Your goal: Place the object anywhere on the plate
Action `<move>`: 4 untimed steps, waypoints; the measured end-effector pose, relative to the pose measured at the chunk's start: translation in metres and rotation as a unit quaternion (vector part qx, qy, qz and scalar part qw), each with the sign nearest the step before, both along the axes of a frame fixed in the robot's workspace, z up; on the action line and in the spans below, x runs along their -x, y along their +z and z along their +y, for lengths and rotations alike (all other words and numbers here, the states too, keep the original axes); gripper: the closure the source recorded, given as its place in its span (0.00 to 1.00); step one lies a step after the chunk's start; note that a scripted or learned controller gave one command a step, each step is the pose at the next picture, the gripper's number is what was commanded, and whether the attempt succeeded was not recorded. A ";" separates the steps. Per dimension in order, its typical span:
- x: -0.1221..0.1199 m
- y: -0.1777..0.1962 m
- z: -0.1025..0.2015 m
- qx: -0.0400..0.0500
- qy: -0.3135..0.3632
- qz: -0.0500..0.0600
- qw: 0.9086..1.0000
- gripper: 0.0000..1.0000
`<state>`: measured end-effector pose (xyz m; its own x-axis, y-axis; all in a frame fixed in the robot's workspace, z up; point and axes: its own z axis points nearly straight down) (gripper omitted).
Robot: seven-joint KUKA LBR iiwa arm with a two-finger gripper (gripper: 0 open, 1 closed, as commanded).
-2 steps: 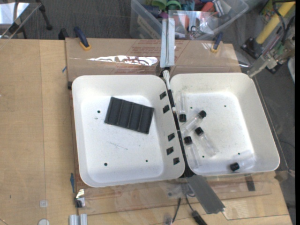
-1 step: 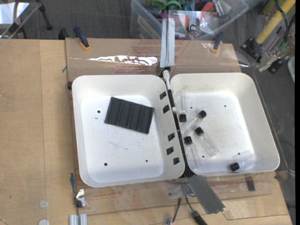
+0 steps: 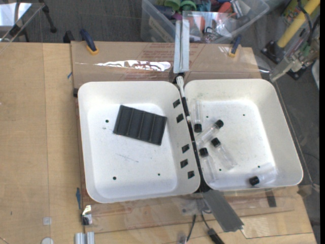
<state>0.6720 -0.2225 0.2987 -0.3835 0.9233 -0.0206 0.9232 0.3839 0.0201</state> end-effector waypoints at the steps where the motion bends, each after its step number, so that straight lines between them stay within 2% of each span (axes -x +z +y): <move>1: -0.001 0.011 0.000 0.001 0.000 -0.003 1.000 1.00; 2: -0.001 0.011 0.000 0.001 0.000 -0.003 1.000 0.00; 3: -0.002 0.022 0.000 0.001 0.001 -0.005 1.000 1.00; 4: -0.002 0.022 0.000 0.001 0.001 -0.005 1.000 0.00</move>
